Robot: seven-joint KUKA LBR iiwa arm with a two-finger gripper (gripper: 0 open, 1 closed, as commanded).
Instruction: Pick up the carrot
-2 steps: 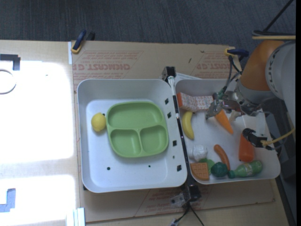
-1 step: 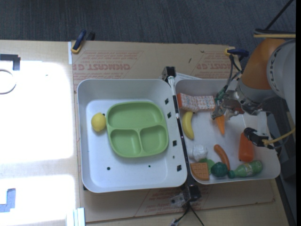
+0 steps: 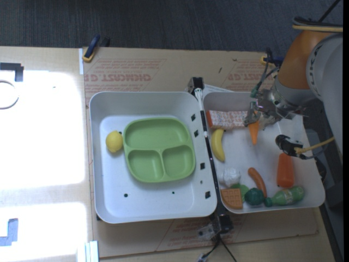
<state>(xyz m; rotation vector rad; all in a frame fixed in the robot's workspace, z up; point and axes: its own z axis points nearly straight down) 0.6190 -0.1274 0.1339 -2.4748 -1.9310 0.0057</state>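
A small orange carrot [image 3: 254, 134] hangs tip-down over the upper part of the right bin [image 3: 311, 201]. Its thick top end sits between the fingers of my gripper [image 3: 256, 119], which is shut on it. The grey arm with its orange band reaches in from the upper right, and the wrist hides the carrot's very top.
The right bin also holds a banana [image 3: 218, 144], a patterned packet [image 3: 228, 118], a red-orange block [image 3: 284, 170], an orange sausage shape [image 3: 257, 180], a white lump [image 3: 232, 175], a waffle piece [image 3: 232, 198] and green vegetables [image 3: 286, 195]. The left bin [image 3: 103, 201] holds a green divided plate [image 3: 160, 149] and a lemon [image 3: 114, 141].
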